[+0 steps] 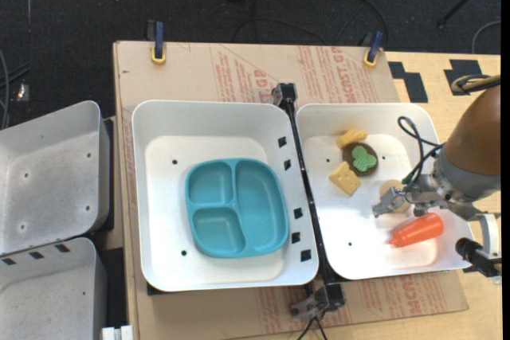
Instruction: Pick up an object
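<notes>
From above, the bench [207,68] carries two shallow white bins side by side. The left bin [159,131] holds a turquoise divided plate [236,207] with three compartments, lying flat near its middle. The right bin [335,251] holds the small things: a toy carrot [417,229], orange and lying on its side near the bin's front right; a yellow wedge-shaped piece [345,179] toward the middle; a brown and green round piece [363,158] just behind and to the right of the wedge; and a yellow piece [351,138] touching that one's far side. The grey arm [478,147] comes in from the right, its tool [390,203] low over the right bin, just behind the carrot's tip and to the right of the yellow wedge. Whether the tool is spread or closed cannot be told; nothing is visible between its tips. A pale small thing [390,188] sits right at the tool.
</notes>
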